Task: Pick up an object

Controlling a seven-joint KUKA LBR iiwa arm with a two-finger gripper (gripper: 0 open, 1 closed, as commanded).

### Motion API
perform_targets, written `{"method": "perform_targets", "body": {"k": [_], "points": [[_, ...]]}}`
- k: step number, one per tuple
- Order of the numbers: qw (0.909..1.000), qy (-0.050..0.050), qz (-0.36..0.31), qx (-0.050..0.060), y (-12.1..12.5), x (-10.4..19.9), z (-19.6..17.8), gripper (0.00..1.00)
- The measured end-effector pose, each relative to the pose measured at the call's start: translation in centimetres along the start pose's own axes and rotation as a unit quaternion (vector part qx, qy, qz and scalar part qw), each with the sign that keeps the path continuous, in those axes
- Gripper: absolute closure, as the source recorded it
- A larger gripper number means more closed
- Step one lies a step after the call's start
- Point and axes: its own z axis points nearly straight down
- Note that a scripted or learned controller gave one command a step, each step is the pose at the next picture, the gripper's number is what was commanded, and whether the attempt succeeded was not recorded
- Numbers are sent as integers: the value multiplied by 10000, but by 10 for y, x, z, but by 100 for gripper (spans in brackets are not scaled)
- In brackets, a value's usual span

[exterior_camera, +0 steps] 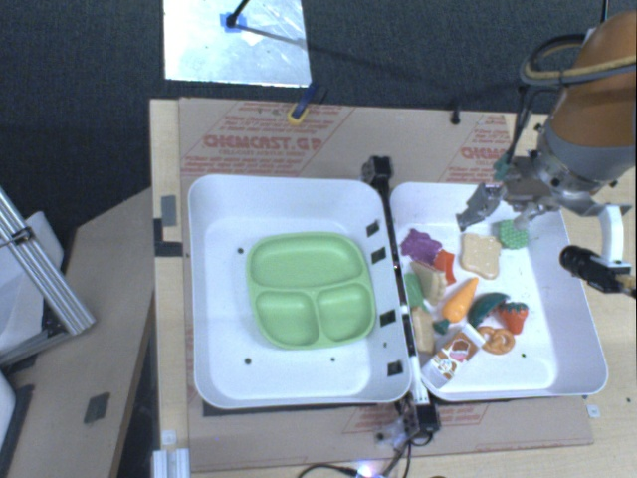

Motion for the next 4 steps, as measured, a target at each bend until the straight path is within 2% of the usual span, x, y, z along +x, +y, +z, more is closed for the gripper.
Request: {"method": "perform_targets", "body": {"k": [1, 4], "points": [[10000, -6, -11, -57, 2, 0, -6, 0], [10000, -1, 4, -44, 5, -4, 180, 0]]}}
